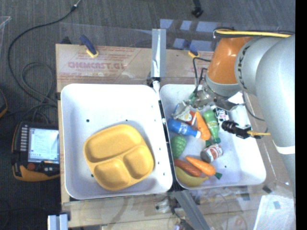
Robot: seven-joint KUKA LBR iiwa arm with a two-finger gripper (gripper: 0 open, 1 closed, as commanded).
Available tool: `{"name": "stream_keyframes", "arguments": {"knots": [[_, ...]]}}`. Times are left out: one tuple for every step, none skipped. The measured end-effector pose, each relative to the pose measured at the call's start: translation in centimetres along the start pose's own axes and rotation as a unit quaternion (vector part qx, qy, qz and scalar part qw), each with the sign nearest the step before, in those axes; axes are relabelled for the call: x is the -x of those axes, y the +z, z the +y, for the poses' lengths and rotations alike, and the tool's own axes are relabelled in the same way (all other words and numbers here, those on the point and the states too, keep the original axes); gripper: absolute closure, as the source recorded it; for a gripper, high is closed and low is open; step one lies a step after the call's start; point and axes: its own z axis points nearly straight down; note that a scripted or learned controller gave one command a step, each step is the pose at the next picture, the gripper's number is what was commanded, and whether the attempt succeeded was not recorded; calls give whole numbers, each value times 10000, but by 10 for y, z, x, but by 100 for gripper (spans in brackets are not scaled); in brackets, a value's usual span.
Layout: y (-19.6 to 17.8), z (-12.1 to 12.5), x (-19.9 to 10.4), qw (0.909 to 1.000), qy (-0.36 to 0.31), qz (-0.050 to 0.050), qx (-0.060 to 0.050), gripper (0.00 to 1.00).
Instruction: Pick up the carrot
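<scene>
Over the far end of the right bin (249,174), the arm's hand (200,98) hangs low among the clutter; whether it is apart or together cannot be told from here. Just beside it lie a crumpled wrapper (183,110), a green bottle (211,122) and a blue bottle (182,128). One carrot (202,125) lies near the hand between those bottles; a second carrot (201,166) rests toward the bin's near edge, beside a small can (211,153) and a banana (189,178). The left bin (76,104), touching the right bin, carries a yellow divided tray (119,156). The counter (105,66) stands on grey carpet (38,13), with a pendant (36,150) left of it.
</scene>
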Motion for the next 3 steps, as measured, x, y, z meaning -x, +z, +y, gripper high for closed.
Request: {"name": "stream_keyframes", "arguments": {"knots": [[12,-91,39,10000,-7,-42,44,0],[1,-89,39,10000,0,-51,81,100],[-114,-38,-2,9999,171,-8,2,100]]}}
